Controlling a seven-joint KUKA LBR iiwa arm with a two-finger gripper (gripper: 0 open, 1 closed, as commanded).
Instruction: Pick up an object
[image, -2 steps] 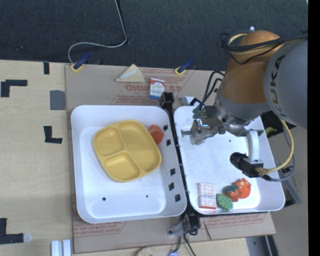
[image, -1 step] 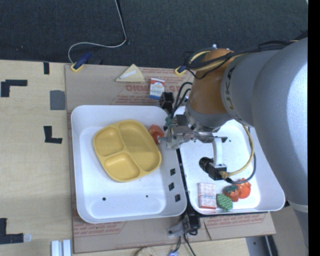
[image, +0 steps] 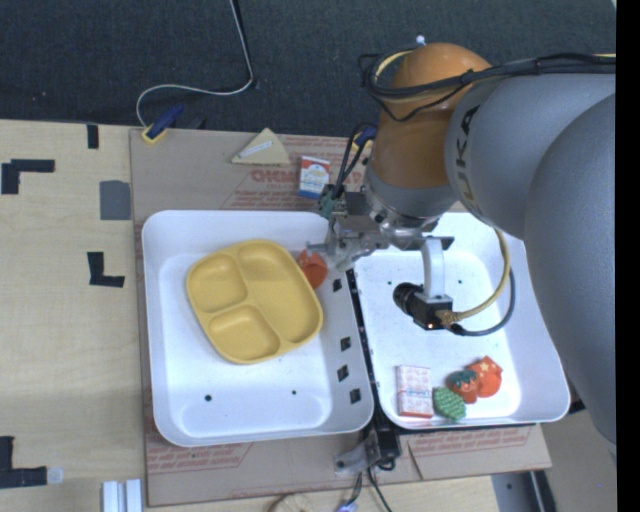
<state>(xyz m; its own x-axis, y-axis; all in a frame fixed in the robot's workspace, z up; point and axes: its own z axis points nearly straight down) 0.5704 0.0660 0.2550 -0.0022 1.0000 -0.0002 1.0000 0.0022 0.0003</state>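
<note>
While the grey arm's gripper (image: 335, 245) hangs low at the right rim of the left white bin (image: 160, 300), I cannot tell how it is set. A small orange-red object (image: 313, 268) lies just beside it, at the three o'clock edge of the yellow divided plastic plate (image: 250, 300). I judge that nothing is lifted yet; grasping and raising remain

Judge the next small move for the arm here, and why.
Probably a short descent onto the small red object: the gripper hangs close above it at the left bin's right edge, beside the yellow divided plate, and nothing shows it is held.
</note>
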